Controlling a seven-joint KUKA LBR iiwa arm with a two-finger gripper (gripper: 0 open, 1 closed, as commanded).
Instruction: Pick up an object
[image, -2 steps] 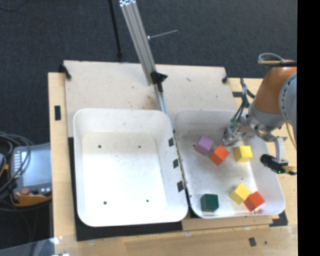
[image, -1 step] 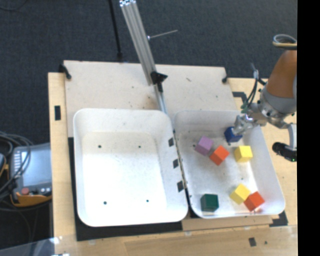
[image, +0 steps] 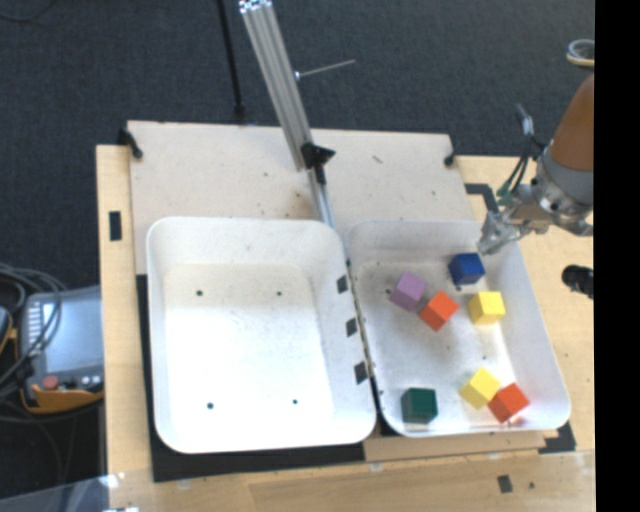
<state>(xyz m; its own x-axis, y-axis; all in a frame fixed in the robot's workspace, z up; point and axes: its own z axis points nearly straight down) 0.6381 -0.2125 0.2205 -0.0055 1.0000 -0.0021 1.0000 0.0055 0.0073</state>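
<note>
The right bin holds several small cubes. A blue cube lies near its back right corner, with a purple cube, an orange cube and a yellow cube just in front of it. Along the front lie a green cube, a second yellow cube and a red-orange cube. My gripper hangs over the bin's back right corner, just behind and to the right of the blue cube, with nothing seen in it.
The left bin sits beside the right one, their rims touching. A slanted aluminium pole rises from behind the bins' shared edge. A grey control box with cables stands off the bench at the left.
</note>
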